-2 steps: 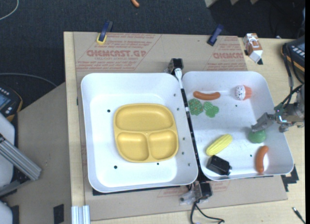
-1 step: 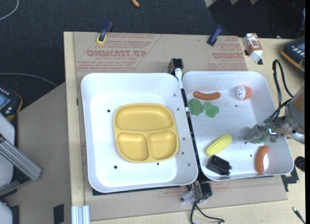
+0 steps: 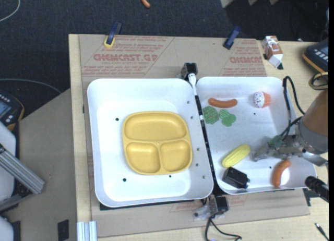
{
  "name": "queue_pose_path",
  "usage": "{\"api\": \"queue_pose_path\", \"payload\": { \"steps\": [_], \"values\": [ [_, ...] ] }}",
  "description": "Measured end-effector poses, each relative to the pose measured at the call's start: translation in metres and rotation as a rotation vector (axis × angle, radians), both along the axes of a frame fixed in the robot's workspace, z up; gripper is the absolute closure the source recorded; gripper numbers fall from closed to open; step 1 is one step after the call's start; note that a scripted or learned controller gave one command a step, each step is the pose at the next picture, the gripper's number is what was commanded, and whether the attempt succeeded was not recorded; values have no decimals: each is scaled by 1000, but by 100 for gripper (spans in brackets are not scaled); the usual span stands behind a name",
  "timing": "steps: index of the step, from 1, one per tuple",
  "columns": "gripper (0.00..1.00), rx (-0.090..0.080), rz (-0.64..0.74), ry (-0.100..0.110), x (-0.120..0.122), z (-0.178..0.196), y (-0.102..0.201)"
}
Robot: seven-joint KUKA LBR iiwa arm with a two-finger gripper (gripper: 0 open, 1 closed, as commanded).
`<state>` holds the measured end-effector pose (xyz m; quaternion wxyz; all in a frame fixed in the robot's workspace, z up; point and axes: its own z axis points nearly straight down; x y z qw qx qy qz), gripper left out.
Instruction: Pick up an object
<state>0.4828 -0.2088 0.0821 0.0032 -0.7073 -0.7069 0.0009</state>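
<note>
black block [image 3: 236,177], yellow corn cob [image 3: 236,155], orange sausage [image 3: 281,172]

Bench [image 3: 156,52] bears left bin [image 3: 104,146], right bin [image 3: 245,86], two clamps [image 3: 111,35].

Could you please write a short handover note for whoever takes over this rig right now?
Pincer: low in the right bin, near its right side, tips toward the corn cob. I cannot tell whether it is open or shut, and nothing visibly sits in it.
Right bin: hot dog, green leafy piece, white-and-orange ball, corn cob, black block, and a second sausage near the front edge.
Left bin: yellow divided plate.
Done: nothing lifted yet.
Left: grasp one object, probably the corn cob, and raise it.
</note>
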Motion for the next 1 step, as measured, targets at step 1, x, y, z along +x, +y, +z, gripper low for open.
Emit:
{"api": "queue_pose_path", "payload": {
  "steps": [1],
  "values": [
    [100,-4,-1,-7,1,14,-1]
  ]
}}
